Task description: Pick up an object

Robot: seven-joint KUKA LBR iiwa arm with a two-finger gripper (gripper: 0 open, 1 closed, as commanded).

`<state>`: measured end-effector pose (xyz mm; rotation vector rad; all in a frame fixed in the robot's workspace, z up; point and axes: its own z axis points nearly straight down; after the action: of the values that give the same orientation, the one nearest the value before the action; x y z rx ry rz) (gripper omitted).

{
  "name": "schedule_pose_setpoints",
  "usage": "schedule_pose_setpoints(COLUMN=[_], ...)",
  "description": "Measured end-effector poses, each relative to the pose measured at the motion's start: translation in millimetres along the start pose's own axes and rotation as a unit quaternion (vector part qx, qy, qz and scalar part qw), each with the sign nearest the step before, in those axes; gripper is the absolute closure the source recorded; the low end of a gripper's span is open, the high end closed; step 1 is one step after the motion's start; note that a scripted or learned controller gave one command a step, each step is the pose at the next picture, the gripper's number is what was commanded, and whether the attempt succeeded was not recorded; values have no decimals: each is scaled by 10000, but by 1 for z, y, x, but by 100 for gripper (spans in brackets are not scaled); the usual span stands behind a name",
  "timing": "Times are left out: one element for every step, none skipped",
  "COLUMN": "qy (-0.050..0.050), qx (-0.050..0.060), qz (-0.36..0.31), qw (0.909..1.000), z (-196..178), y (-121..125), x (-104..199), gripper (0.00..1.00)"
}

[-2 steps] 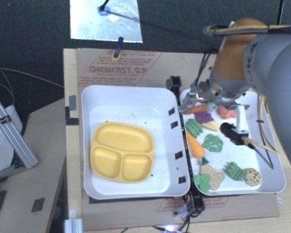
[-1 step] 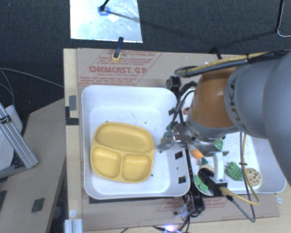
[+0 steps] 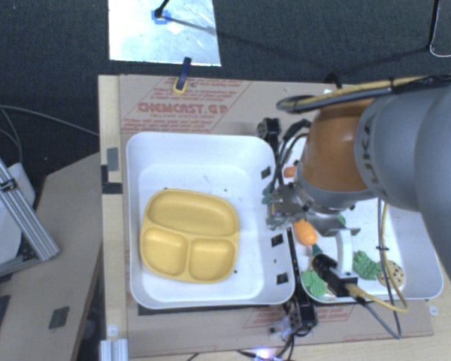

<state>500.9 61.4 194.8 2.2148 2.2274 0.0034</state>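
Right, your gripper [image 3: 287,215] hangs low over the line where the two bins meet, at the left side of the right bin [image 3: 417,250]. The bulk of the arm [image 3: 391,149] covers most of that bin from up here. Whether the gripper is wide or narrow, I can't tell, because the wrist body hides it, so don't assume anything is caught. Your closest candidate is the orange toy [image 3: 306,233], small and rounded. It lies in the right bin just beside the gripper, a touch nearer the camera and to the right in the picture; touching or apart, I can't say. A green leafy piece [image 3: 366,263] lies farther right in the same bin, and the left bin [image 3: 203,140] holds a yellow tray [image 3: 189,234], apart from the gripper. To do this step well, I'd say centre over the orange toy before you close, since a round thing looks likely to roll out of an off-centre pinch. Keep clear of the bin rims, which sit very close there, and lift straight up only once it's squarely gripped.
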Motion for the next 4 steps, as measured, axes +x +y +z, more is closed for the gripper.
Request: schedule_pose_setpoints(qy=[3, -9, 4, 3], qx=[39, -82, -3, -75], qz=[-12, 2, -17, -5], qw=[10000, 10000, 10000, 10000], z=[58, 6, 113, 34], y=[-16, 132, 57, 169], x=[54, 36, 84, 84], gripper=[100, 100, 100, 100])
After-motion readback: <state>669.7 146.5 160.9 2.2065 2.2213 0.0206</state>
